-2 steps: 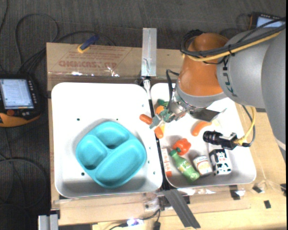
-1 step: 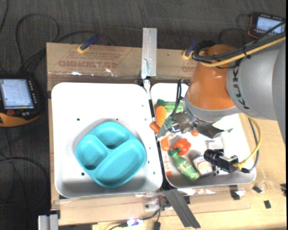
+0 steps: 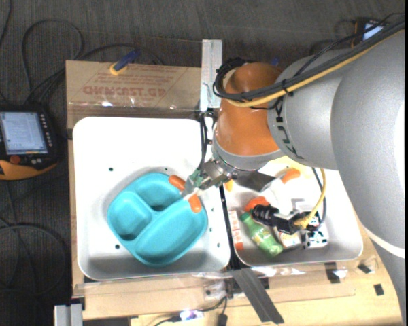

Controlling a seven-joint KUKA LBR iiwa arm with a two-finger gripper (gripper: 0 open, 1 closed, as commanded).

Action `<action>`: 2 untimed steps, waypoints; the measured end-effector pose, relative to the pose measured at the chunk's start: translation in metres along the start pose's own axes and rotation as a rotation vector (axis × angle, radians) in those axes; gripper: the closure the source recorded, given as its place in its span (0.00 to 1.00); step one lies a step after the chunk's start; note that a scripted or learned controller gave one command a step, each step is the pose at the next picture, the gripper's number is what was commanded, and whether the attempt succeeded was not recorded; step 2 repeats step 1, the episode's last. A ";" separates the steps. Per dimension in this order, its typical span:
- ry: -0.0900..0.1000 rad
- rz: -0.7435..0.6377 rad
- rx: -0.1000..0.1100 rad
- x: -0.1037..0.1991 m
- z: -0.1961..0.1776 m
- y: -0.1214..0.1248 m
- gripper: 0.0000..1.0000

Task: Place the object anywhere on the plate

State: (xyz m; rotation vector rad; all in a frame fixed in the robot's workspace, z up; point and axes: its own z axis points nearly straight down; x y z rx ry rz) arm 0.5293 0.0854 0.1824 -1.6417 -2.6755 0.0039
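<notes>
The jaws (image 3: 194, 184) clench an orange carrot (image 3: 188, 190) just over the right rim of the teal divided plate (image 3: 156, 219). That plate lies in the left white bin (image 3: 95, 148) on the counter.

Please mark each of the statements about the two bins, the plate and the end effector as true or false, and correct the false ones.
1. The turquoise plate lies in the left bin. True.
2. The plate is one flat surface without sections. False: it is divided into compartments.
3. The end effector is above the plate's right edge, near the wall between the bins. True.
4. An orange object sits at the plate's right rim, just under the end effector. True.
5. The green bottle lies on the plate. False: it lies in the right bin.
6. The handheld screen unit is inside the right bin. False: it lies on the floor, left of the bench.
</notes>
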 end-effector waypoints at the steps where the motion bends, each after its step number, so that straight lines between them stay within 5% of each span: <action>1: 0.000 0.000 0.000 0.000 0.000 0.000 0.00; 2: 0.000 0.000 0.000 0.000 0.000 0.000 0.00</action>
